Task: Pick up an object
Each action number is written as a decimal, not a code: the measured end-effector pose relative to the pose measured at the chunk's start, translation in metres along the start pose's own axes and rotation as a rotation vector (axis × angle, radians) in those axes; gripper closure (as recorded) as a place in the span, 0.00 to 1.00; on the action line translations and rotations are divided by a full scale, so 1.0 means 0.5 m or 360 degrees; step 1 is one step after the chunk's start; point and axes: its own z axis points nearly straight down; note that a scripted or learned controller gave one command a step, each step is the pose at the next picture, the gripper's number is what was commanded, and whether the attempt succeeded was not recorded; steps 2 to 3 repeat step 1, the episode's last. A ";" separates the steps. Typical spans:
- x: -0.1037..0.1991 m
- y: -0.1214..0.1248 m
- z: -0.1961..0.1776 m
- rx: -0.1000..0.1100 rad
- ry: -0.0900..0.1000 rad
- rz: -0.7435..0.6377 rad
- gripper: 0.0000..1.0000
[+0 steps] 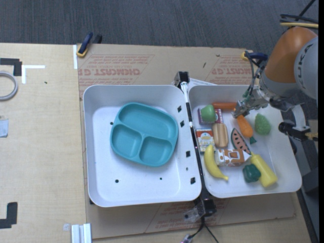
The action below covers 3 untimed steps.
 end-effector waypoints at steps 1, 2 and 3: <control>0.006 -0.050 -0.257 -0.0002 -0.0002 -0.0930 1.00; 0.006 -0.050 -0.257 -0.0002 -0.0002 -0.0930 1.00; 0.006 -0.050 -0.257 -0.0002 -0.0002 -0.0930 1.00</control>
